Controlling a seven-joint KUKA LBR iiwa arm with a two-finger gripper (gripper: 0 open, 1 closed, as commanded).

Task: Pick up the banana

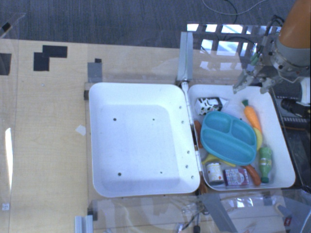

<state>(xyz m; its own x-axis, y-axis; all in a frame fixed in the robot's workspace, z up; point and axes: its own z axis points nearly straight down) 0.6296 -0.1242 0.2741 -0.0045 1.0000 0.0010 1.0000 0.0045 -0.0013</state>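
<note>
The yellow banana (259,138) lies in the right bin (284,152), mostly hidden under a blue divided plate (228,138). Only a strip of it shows at the plate's right edge, and another yellow bit at the plate's lower left. My gripper (252,87) hangs over the bin's far edge, above and behind the orange carrot (252,117). Its fingers are spread open with nothing between them, well apart from the banana.
Around the plate in the right bin lie a black-and-white item (209,104), a green bottle (265,161), a small can (214,173), a purple box (236,177) and a red piece. The left bin (136,140) lies alongside. A metal frame stands behind the bins.
</note>
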